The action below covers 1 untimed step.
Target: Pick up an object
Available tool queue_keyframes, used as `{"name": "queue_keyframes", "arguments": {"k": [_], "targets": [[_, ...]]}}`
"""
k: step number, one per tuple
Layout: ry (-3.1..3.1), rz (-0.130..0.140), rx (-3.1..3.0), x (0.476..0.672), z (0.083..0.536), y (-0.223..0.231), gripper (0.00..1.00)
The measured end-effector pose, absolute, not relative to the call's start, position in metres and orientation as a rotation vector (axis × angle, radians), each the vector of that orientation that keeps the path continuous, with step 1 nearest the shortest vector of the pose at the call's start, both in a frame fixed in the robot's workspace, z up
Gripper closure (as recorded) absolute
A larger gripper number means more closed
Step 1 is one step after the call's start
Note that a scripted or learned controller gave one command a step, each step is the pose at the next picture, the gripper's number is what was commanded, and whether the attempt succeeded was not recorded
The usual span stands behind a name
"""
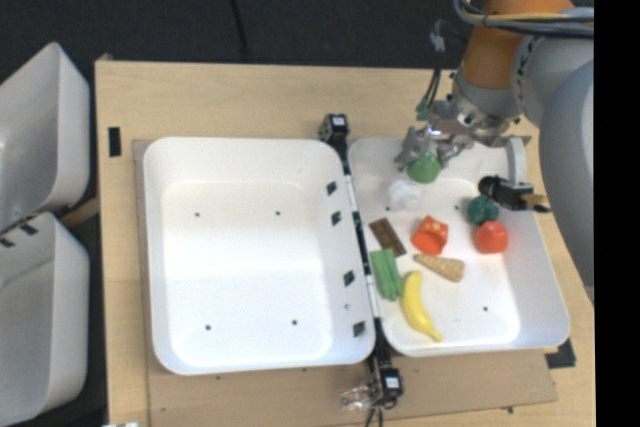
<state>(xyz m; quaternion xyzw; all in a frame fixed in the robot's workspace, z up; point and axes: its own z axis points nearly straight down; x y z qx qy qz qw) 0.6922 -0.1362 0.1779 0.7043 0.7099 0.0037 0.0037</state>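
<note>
My gripper (428,155) hangs over the back of the right bin (535,315), pointing down. A small round green object (425,168) sits between the fingertips, and the fingers are shut on it. Below it, on the bin floor, lie a pale whitish item (403,195), a red-orange block (430,235), a red tomato (491,236), a dark green piece (483,209), a brown bar (387,235), a green stick (385,273), a tan cone (440,266) and a yellow banana (420,305).
The left bin (160,215) lies beside the right one, with a divider rim (355,235) between them. A black part (505,190) juts in at the right bin's far edge. The grey arm with its orange band (510,25) rises at the upper right.
</note>
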Motion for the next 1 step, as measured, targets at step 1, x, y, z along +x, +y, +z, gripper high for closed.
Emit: {"name": "queue_keyframes", "arguments": {"k": [1], "targets": [[2.229, 0.012, 2.207, 0.6917, 0.2144, -0.0536, 1.00]]}}
